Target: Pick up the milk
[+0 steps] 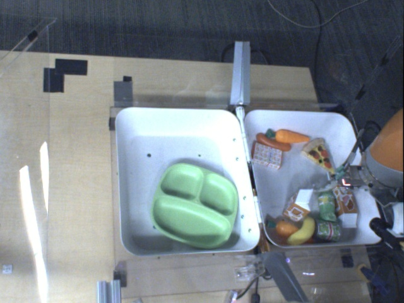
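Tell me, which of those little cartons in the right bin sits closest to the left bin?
The red-and-white carton, up by the divider next to the carrot. The other cartons cluster lower, toward the bin's middle and right.

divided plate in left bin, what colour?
Light green, plain, no pattern. The plate lies in the left bin; the camera view shows it well.

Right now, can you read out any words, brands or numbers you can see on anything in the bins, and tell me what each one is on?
No text can be read.
Pink box: printed, too blurred to read.
Carton by the banana: printed, too small to read.
Green can: label blurred.
Red-and-white box: print unreadable.
Green tray: no markings.
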Available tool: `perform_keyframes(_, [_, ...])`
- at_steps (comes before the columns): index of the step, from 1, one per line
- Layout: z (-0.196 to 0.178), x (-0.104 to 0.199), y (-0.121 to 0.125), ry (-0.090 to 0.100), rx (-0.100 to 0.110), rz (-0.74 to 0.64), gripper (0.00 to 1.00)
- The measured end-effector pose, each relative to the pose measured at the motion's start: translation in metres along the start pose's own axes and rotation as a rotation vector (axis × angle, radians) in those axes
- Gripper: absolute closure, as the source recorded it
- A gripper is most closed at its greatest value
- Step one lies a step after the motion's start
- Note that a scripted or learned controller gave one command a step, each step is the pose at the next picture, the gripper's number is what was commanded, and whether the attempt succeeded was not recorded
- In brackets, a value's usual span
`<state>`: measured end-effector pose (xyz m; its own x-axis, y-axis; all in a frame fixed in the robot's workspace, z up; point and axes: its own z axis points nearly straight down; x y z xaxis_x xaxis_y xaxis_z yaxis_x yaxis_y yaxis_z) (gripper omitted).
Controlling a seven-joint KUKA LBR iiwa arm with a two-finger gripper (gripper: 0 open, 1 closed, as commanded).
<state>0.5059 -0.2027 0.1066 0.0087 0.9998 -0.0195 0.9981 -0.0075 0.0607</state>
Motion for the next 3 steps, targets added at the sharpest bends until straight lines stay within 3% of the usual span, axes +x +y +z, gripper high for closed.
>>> perform_keyframes(1, [-0.016,-0.002,0.006,-0.006,-0.017,0.001,1.0])
perform_keyframes(2, [-0.013,-0.001,0.004,-0.003,-0.009,0.002,0.0])
perform_keyframes(3, [0.012,0.001,-0.012,0.014,0.037,-0.027,0.0])
